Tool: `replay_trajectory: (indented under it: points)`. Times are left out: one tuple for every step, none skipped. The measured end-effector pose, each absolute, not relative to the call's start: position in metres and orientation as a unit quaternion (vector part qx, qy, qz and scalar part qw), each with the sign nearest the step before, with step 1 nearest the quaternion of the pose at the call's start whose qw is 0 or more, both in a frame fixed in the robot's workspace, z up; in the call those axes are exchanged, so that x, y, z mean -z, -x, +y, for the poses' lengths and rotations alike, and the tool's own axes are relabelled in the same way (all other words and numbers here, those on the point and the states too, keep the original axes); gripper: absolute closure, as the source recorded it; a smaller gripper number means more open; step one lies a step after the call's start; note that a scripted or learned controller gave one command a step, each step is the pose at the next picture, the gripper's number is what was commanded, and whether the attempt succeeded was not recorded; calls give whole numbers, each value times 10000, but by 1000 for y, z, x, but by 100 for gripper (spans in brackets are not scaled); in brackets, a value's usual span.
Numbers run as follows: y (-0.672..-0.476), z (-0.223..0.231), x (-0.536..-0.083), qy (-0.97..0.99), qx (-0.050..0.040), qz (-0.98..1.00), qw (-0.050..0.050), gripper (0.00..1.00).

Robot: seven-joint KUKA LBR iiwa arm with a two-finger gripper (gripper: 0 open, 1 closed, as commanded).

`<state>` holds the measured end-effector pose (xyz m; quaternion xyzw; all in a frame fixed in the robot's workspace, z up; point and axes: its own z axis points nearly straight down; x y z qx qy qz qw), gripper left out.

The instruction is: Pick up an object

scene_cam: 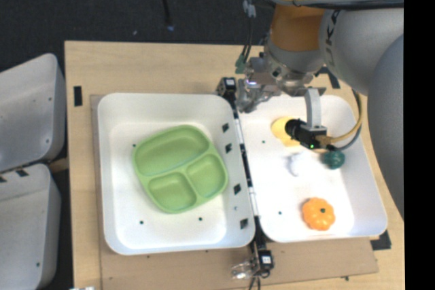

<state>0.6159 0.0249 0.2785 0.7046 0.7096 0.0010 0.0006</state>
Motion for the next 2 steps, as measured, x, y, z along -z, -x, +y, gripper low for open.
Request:
replay_trajectory:
  points:
    - [-638, 80, -264, -7049, -8, 7093, 8, 100]
    - [-637, 77, -265, -7061, 0, 7081, 5, 0]
